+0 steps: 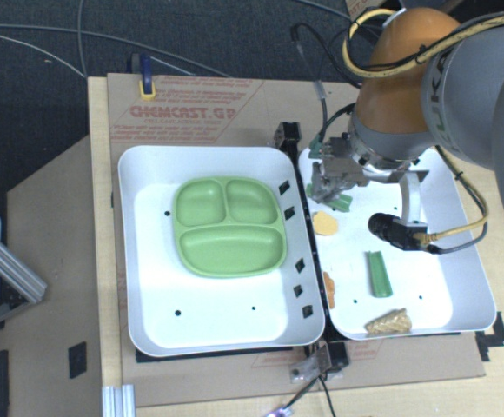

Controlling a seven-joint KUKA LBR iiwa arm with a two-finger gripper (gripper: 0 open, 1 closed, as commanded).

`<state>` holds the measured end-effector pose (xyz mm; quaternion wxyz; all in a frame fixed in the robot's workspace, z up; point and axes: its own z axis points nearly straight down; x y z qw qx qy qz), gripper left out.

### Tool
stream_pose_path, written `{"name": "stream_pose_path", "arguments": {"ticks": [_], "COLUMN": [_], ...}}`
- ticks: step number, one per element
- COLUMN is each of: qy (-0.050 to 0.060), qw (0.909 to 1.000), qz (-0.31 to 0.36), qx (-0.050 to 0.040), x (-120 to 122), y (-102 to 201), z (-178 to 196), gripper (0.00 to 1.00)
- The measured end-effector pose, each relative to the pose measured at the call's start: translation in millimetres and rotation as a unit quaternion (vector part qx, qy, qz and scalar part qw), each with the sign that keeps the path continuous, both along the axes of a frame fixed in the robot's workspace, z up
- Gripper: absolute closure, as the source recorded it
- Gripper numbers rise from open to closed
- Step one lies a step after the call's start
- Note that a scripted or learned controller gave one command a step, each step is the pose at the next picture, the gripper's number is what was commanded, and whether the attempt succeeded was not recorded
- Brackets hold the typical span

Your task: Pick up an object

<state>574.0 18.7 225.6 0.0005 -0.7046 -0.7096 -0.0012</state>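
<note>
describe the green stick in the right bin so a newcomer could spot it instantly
Start at the right bin, the one the arm reaches over. The green stick lies near the bin's middle, nearly upright in the picture. Its neighbours are a yellow disc and a tan crumbly piece.

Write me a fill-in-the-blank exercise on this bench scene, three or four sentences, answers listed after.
1. The green divided plate lies in the ____ bin as the camera sees it.
2. The plate is divided into ____ compartments.
3. The green stick lies in the right bin, between the yellow round piece and the ____ lump at the near edge.
4. The gripper hangs over the ____ bin.

Missing words: left; three; tan; right
</note>
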Motion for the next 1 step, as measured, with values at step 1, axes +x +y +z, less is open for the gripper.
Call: {"name": "stream_pose_path", "arguments": {"ticks": [1], "qy": [0.0], "qw": [1.0], "qz": [-0.001], "qx": [0.0], "x": [15.9], "y": [41.0], "z": [1.5], "gripper": [1.0]}}
